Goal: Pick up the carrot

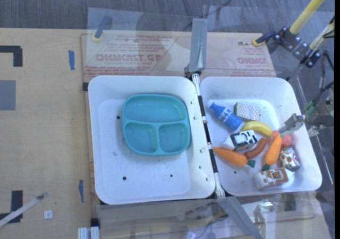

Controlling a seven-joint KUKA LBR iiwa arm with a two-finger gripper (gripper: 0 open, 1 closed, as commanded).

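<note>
So the carrot (231, 156) is lying in the right bin (305, 106), down at the near-left part of it, stretched out sideways with its green end pointing right. There's actually a second orange carrot-looking piece (274, 149) standing more upright a little to the right of it. Between those two sits a brownish sausage thing (257, 147), and touching that on the far side is a small black and white box (244, 138). A banana (258, 127) curves just beyond that, with a blue bottle (226, 116) to its left and a little speckled packet (248, 111) at the far side. Near the right corner there's a red and white carton (273, 177), a small patterned box (289, 159), and a reddish round fruit (287, 140). The hand (293, 122) sits at the right edge of that bin, just above the pile, and honestly I can't tell what state it's in. The left bin (103, 142) holds a teal divided plate (156, 124). Both bins sit on the wooden table (42, 147).
</note>
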